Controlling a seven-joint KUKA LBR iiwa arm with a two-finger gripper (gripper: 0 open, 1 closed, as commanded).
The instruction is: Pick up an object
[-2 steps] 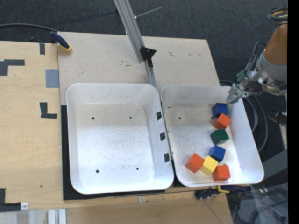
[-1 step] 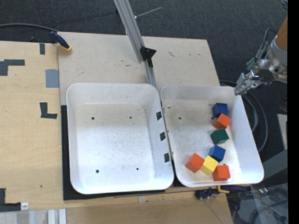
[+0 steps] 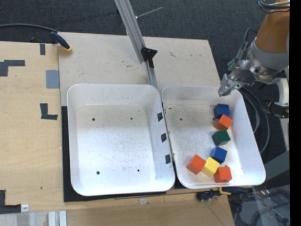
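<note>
Right bin (image 3: 244, 112): cubes (image 3: 221, 138) below end effector (image 3: 226, 87)

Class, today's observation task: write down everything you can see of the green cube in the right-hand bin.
The green cube is a small, dark green block with plain, matt faces, possibly painted wood or plastic. It lies loose on the floor of the right bin, near its right wall, turned at a slant to the bin's sides. An orange cube sits just above it, seemingly touching a corner, and a blue cube lies close below. The gripper is well away, over the bin's far rim.
</note>
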